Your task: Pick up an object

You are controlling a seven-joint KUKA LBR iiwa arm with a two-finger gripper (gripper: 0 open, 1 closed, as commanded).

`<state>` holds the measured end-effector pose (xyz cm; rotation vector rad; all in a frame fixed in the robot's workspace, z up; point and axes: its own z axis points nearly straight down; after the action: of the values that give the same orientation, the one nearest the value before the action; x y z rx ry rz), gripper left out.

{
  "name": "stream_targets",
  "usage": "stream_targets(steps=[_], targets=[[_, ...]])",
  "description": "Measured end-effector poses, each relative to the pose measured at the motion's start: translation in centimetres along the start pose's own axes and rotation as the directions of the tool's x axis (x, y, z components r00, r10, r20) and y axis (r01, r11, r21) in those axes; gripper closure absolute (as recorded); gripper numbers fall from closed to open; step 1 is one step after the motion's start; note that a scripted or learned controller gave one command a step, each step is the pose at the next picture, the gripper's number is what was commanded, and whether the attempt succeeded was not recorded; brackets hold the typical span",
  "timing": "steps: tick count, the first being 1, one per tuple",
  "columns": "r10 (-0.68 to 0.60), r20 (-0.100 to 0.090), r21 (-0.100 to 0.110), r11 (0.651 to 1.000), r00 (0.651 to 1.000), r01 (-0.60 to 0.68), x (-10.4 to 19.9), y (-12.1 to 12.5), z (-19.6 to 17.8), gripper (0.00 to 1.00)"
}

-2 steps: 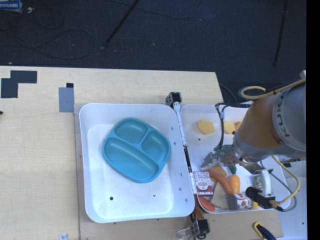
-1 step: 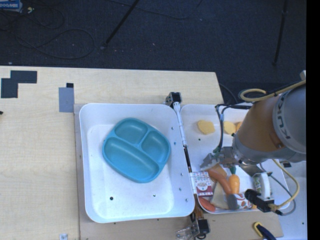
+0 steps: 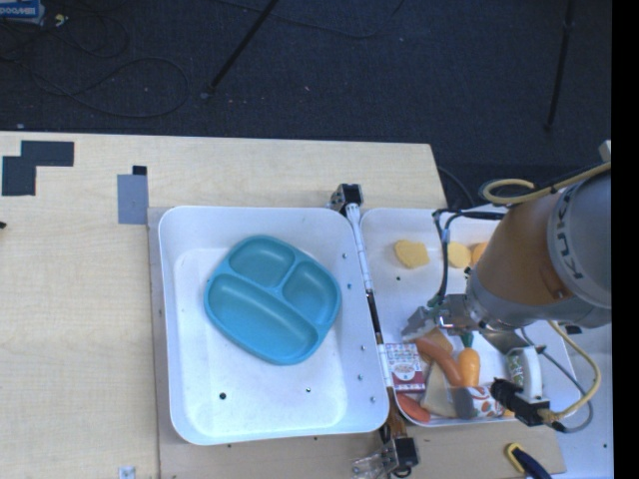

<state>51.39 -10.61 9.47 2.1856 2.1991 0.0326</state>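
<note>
The arm [image 3: 544, 257] stands over the right bin [image 3: 399, 230], lower right of frame. Its gripper [image 3: 442, 319] hangs above the orange carrot [image 3: 449, 357]; jaw state cannot be determined. Step: approach. Next: descend, close on the carrot.

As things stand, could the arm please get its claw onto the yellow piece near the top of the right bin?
Probably yes: the yellow piece lies alone on bare bin floor, nothing on top, and the claw hangs just below it.
</note>
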Motion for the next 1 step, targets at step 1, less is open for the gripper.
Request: stream_targets(steps=[1], targets=[[0.006,-0.014,0.045,0.999,1.0,-0.006,-2.42,7.56,-8.85,0.0]])
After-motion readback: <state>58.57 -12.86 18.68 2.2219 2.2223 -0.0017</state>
